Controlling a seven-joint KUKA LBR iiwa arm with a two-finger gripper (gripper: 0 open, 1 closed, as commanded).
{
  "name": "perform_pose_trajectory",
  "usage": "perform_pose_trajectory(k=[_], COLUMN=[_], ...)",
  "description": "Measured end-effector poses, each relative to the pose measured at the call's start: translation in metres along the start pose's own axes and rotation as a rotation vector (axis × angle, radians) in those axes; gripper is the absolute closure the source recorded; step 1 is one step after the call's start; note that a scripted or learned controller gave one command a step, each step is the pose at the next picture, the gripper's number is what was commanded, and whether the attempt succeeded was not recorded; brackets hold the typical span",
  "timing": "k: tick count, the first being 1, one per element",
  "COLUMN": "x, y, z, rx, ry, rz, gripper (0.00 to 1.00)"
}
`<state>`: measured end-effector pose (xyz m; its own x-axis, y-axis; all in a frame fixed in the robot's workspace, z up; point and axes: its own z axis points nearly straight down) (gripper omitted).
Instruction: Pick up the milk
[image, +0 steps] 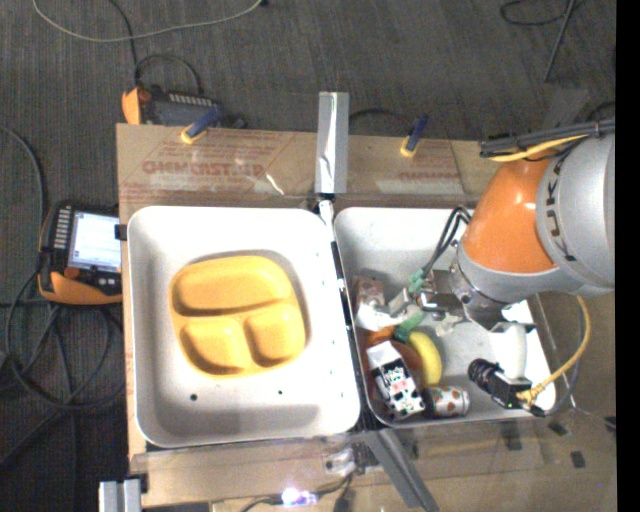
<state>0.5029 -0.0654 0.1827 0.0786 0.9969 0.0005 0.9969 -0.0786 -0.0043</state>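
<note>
Beside the milk crowd a banana and can; pincer state: cannot tell.

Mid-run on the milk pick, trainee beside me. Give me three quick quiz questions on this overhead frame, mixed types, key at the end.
1. True or false: the yellow divided tray lies in the same bin as the banana.
2. Multiple choice: the arm hangs over which bin? A) the left bin B) the right bin C) neither.
3. Fill in: the small can lies near the right bin's ____ edge (front or back, front being the bottom of the view).

Key
1. False: the tray is in the left bin, the banana in the right.
2. B.
3. Front, beside a checkered carton.
</note>
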Motion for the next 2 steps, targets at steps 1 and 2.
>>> perform_pose_trajectory(k=[1,2], x=[0.0213,0.022], y=[-0.0216,-0.0216], z=[0.0001,0.0001], rx=[0.0,0.0], ry=[-0.002,-0.003], rz=[0.001,-0.057], gripper=[0.0,0.0])
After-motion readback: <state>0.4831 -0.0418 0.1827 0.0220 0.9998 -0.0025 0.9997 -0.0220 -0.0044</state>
